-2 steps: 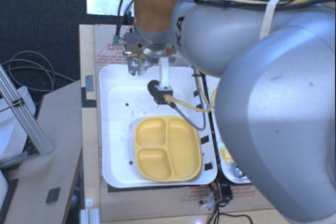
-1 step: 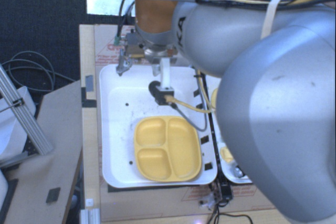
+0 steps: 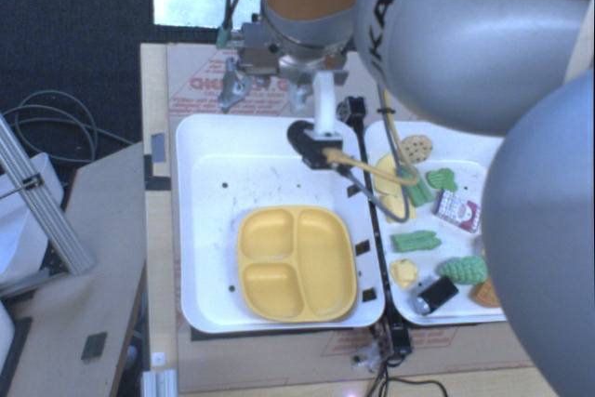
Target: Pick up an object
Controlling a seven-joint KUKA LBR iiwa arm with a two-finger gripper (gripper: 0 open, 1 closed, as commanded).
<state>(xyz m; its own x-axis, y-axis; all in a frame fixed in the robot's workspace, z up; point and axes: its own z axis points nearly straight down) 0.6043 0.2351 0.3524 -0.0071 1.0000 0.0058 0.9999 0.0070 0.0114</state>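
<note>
The gripper [image 3: 265, 98] is hovering over the far rim of the left bin [image 3: 209, 200], its fingers [image 3: 231, 91] spread apart and gripping nothing. The yellow plate [image 3: 297, 263] is lying in that bin's near half, well apart from them.

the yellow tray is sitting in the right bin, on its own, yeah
Not quite. The camera view shows the yellow tray sitting in the left bin, not the right one. The rest holds: it sits there on its own.
</note>
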